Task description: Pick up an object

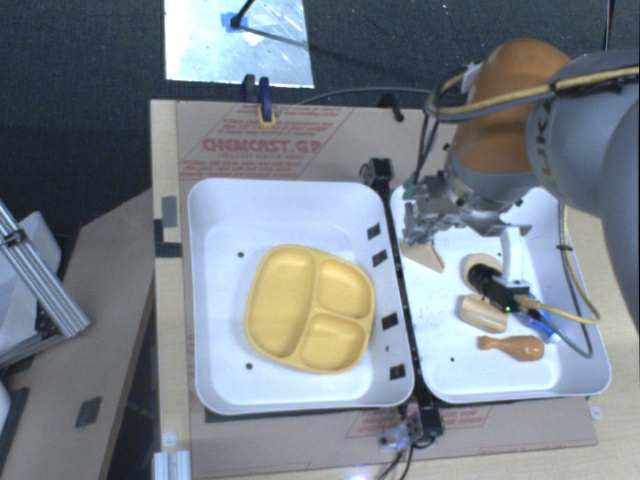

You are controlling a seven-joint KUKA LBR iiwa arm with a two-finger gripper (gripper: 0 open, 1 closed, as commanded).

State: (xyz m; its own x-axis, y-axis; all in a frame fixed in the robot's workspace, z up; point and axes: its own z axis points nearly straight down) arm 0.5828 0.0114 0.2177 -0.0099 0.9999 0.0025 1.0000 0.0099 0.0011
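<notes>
Right bin (575, 368), wooden wedge (430, 257) just below pincer (420, 230)

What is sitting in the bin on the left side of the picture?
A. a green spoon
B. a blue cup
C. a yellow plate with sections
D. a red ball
C. The left bin holds a yellow plate split into three sections, lying flat near its middle; the small wooden pieces are in the other bin.

arm (590, 118) cut off at right edge
</notes>
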